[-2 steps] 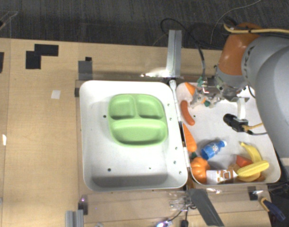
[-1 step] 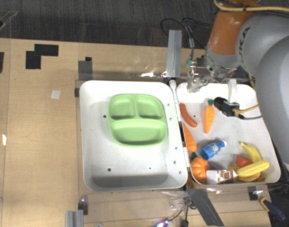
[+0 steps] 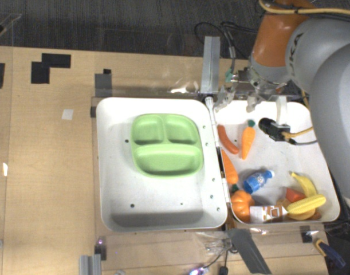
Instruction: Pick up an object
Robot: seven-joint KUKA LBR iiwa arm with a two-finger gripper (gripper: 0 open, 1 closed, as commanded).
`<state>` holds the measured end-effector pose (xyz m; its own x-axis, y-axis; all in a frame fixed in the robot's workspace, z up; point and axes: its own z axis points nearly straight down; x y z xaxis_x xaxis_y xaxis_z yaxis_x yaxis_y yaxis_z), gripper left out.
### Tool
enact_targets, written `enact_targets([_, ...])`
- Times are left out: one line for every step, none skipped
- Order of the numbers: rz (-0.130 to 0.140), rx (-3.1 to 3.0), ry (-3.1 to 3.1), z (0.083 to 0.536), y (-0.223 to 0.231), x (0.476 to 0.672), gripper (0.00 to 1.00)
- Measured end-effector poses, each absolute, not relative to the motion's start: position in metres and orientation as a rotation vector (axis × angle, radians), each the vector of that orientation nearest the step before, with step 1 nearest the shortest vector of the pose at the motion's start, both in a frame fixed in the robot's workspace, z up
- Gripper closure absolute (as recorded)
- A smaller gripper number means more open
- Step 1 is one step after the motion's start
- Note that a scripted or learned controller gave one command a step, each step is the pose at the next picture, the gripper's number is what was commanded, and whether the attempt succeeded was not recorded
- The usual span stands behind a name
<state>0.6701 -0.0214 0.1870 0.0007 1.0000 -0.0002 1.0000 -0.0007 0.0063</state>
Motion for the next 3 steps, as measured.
enact_targets([0.009, 2.251, 2.18, 0.089, -0.098, 0.633, 0.0])
enact_targets([0.021, 2.247, 2.179, 0.102, -0.096, 0.636, 1.0])
enact_targets([0.007, 2.401, 2.021, 0.195, -0.05, 0.632, 1.0])
